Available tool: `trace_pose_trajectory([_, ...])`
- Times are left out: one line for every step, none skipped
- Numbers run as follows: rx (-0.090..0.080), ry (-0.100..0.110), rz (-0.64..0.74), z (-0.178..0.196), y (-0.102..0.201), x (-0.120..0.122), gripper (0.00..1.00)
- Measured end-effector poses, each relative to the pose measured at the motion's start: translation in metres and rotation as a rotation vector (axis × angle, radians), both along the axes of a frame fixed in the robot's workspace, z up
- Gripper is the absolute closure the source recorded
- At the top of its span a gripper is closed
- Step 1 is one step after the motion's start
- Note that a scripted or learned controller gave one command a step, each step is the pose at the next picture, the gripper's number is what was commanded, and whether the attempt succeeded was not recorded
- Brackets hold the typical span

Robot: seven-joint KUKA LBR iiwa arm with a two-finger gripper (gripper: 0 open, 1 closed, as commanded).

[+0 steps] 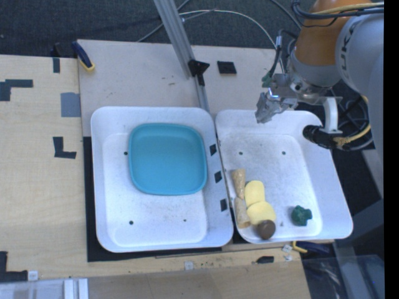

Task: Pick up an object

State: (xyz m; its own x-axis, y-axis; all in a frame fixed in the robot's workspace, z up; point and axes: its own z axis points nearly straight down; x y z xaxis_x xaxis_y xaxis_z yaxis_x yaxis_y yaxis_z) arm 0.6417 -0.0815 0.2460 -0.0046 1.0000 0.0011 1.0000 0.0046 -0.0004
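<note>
Brown round object (266,229) lay at near edge of right bin (324,185), touching yellow pieces (257,203). Tan stick (239,198) lay alongside them by bin's left wall; green object (301,215) sat apart to right. Left bin (109,185) held teal plate (167,158). Gripper (269,109) hovered over right bin's far edge, nothing between fingers; open or closed, could not tell.
</note>
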Motion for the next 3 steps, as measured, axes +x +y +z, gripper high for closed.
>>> trace_pose_trajectory([0.0, 0.001, 0.0, -0.015, 0.054, 0.001, 1.0])
trace_pose_trajectory([0.0, 0.001, 0.0, -0.025, 0.11, -0.005, 1.0])
trace_pose_trajectory([0.0, 0.001, -0.001, -0.031, 0.158, -0.005, 1.0])
